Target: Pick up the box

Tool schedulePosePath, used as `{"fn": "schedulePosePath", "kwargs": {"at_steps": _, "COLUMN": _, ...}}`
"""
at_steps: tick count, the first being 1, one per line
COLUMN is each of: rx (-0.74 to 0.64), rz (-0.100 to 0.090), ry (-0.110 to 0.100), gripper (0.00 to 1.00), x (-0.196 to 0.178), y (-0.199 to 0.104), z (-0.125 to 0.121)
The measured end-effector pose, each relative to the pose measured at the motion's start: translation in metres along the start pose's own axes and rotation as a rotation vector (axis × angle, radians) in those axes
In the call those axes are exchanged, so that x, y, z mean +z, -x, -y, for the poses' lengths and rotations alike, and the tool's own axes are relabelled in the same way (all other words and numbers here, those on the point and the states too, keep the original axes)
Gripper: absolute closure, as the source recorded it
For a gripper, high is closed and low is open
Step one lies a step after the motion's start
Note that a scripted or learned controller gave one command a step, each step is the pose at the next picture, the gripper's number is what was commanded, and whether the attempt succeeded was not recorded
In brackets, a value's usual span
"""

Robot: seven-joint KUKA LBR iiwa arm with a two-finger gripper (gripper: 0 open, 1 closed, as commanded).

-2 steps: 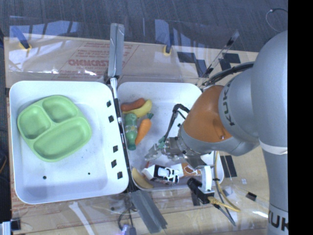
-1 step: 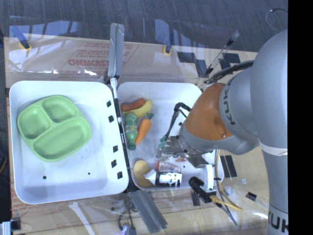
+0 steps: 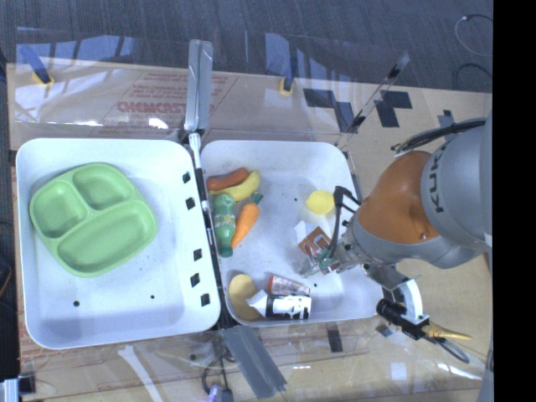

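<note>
gripper low in right bin | at box edge | finger state: can't tell, no grasp visible | carrot and lemon nearby

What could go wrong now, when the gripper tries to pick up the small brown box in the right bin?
1. The gripper is low beside the small brown box, near the bin's right wall; the fingers might push the box aside rather than close around it.
2. The yellow lemon and the black-and-white carton lie nearby, so a sideways move could bump either one.
</note>
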State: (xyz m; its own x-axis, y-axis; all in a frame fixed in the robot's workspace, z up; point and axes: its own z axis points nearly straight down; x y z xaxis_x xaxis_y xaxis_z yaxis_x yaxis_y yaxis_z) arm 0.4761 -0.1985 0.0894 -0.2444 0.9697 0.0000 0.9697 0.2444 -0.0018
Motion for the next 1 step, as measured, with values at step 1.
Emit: {"fn": "schedulePosePath", "kwargs": {"at_steps": 1, "rx": 0.273, "rz": -0.002, "ry": -0.004, "gripper": 1.00, "x": -0.1002, "y": -0.1421, "z": -0.0366}}
